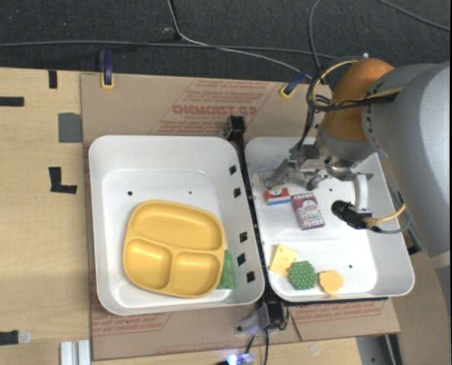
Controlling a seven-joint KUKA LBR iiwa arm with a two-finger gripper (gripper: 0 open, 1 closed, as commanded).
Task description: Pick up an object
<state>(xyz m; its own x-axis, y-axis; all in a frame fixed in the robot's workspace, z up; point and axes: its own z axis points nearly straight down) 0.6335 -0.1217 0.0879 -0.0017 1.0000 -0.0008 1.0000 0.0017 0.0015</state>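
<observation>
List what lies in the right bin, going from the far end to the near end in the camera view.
Gripper → small red-and-white box → purple box → yellow wedge → green bumpy piece, orange piece beside it.

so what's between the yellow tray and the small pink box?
In the camera view, the black divider where the two bins meet lies between the yellow tray and the pink box, plus bare white bin floor.

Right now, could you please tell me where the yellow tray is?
The yellow tray lies in the left bin, toward its near side, with a green item at its right edge.
</observation>
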